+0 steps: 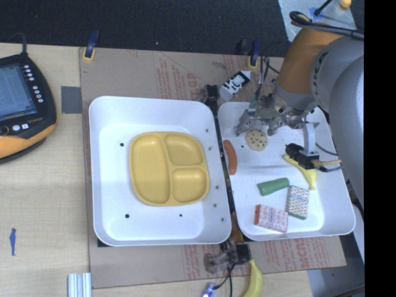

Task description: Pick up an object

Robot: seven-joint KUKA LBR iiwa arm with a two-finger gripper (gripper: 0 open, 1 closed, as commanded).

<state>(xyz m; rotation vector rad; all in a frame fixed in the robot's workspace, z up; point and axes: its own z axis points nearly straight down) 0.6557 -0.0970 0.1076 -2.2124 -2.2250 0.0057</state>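
Fingers (242, 127) of the gripper (257, 127) look spread apart with nothing between them, though from this slanted height their tips are hard to make out. They hang over the far left part of the right bin (337, 224), just above a round speckled cookie (255, 142) that lies flat on the bin floor. The grey arm (334, 73) with its orange band comes down from the right.

A reddish sausage (231, 156) lies along the right bin's left wall, near the cookie but apart from it. Nearer the front sits a green block (273, 186). Just beside it a small green-patterned packet (297, 202) stands next to a red-patterned packet (271, 218), the two almost touching at a corner.

The left bin (99, 166) holds a yellow divided plate (168, 167), flat and roughly centred, with three compartments. On the table (37, 197) to the far left rests an orange-edged control pendant (21, 104), well apart from both bins.
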